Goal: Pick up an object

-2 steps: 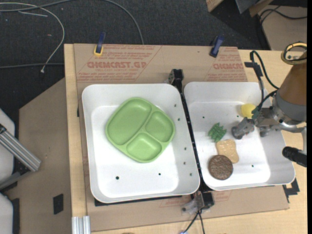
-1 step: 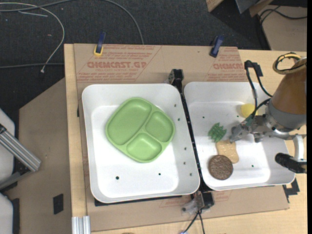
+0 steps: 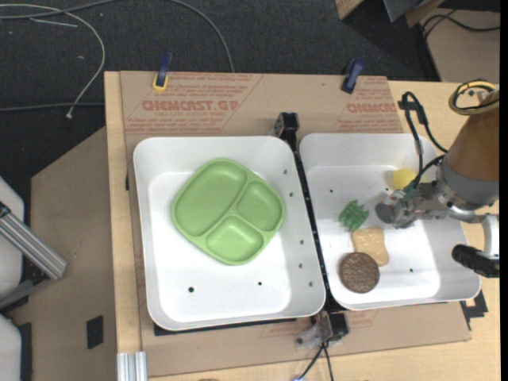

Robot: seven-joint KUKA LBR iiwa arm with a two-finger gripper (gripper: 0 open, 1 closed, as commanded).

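Looking down at a slant on the bench [image 3: 198,94]: brown board top printed with red lettering, two blue clamps, one [image 3: 163,70] at the back left and one [image 3: 352,75] at the back right, dark carpet behind with a thin grey cable [image 3: 95,30] lying loose. Two shallow white bins sit side by side, walls touching along the middle, black clips at the seam front and back. Left bin [image 3: 151,236] carries one green divided plate [image 3: 228,210], turned diagonal, roughly central, with bare white floor on all sides, widest along the front. Right bin [image 3: 413,280] is the busy one: a green leafy piece [image 3: 352,213] near centre, a tan block [image 3: 371,243] just in front of it, a brown round disc [image 3: 359,271] touching the block's front edge, a yellow object [image 3: 404,178] further back. Arm comes in from the right over the right bin's far wall; gripper [image 3: 394,211] is low over the bin, just right of the green leafy piece and in front of the yellow object. Can't tell whether the gripper is open or closed, nothing visibly held. Open floor in this bin: back left corner and front right.
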